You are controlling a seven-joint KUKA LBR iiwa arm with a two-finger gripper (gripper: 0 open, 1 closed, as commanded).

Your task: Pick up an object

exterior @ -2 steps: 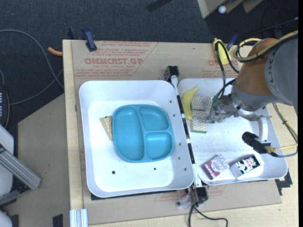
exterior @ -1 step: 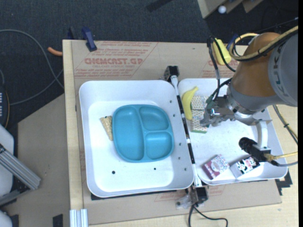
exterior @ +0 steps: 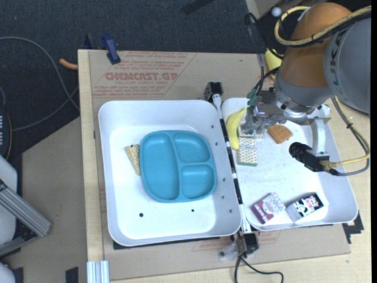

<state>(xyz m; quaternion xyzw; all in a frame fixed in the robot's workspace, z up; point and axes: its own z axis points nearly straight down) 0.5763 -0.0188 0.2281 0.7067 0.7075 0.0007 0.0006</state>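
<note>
My gripper point(exterior: 254, 124) hangs low over the far left part of the right bin point(exterior: 336, 184), under the orange wrist band. Just left of it lies a yellow banana point(exterior: 234, 127) along the bin's left wall. A patterned green and white sponge point(exterior: 248, 151) rests right below the gripper. A brown cracker-like piece point(exterior: 279, 134) lies just to its right. Near the front of the same bin sit a small pink packet point(exterior: 268, 207) and a black and white box point(exterior: 307, 206). I see nothing between the fingers.
The left bin point(exterior: 118, 199) holds a blue divided plate point(exterior: 178, 164) with a tan slice point(exterior: 133, 155) sticking out from under its left edge. A blue clip point(exterior: 110, 49) lies on the cardboard behind the bins.
</note>
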